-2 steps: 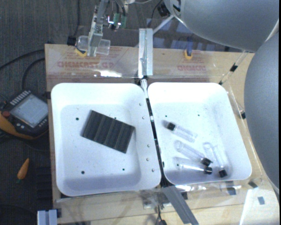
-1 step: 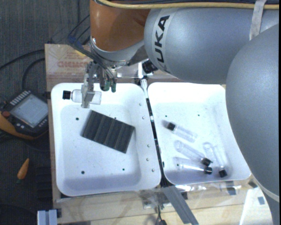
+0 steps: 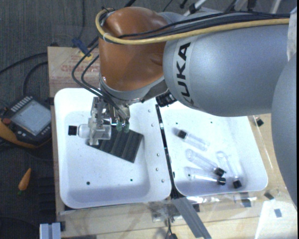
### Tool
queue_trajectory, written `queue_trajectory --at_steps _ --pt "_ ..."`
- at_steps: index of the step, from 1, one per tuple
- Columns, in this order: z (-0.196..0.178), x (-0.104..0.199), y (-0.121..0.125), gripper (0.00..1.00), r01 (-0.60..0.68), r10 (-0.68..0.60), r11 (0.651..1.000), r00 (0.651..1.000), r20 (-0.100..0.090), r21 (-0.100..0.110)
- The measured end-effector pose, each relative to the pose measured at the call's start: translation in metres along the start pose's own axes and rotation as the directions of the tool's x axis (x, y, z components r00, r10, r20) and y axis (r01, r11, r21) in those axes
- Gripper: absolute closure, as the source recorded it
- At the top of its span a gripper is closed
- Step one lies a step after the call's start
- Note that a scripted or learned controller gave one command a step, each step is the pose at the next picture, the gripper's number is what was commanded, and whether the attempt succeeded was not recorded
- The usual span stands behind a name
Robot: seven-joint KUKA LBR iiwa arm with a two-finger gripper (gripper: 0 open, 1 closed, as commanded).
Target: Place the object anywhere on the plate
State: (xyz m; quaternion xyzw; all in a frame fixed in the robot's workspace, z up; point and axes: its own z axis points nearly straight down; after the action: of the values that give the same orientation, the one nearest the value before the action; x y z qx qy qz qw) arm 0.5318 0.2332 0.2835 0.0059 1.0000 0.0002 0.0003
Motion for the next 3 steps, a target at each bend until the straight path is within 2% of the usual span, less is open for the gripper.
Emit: queue_trajectory --at_steps 1,2,3 --pt "-0.151 -0.011 0.001 1.0 0.519 -0.519 0.855 0.855 0.003 -0.001" --pt "-0.121 -0.074 0.001 1.0 0.841 -0.841 0.541 0.541 0.004 -0.001" --pt "-0.093 -0.038 -0.007 1.0 0.939 -0.939 0.343 0.343 0.002 -0.001"
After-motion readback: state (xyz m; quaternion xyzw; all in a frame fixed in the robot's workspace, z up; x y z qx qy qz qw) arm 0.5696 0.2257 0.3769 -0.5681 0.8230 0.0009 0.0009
